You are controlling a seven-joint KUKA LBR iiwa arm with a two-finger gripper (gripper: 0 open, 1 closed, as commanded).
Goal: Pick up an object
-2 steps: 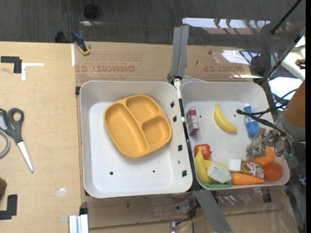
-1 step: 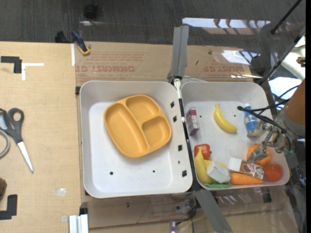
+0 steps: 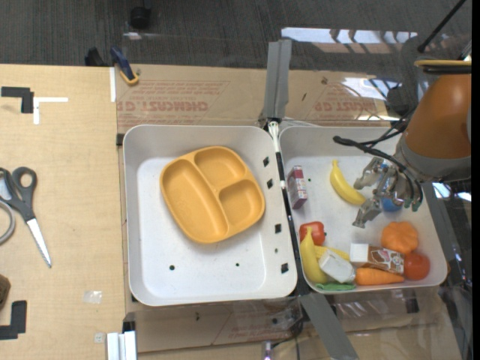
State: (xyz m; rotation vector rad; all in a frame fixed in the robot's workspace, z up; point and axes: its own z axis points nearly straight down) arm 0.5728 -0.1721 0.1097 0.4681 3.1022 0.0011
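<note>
The metal two-finger pincer [image 3: 373,195] hangs over the right shallow white bin [image 3: 319,142], its fingers spread apart with nothing between them. Just left of it lies a curved yellow plastic banana [image 3: 345,185], the likeliest pick, since it lies clear of the rest. A small blue object [image 3: 391,203] sits just to the right, a round orange fruit [image 3: 399,237] below. The orange divided plastic plate [image 3: 212,193] lies well apart to the left, alone in its bin.

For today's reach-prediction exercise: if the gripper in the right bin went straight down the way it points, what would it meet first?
Probably bare bin floor: the gripper hangs between the upper banana and the orange fruit. Depth is unclear.
</note>
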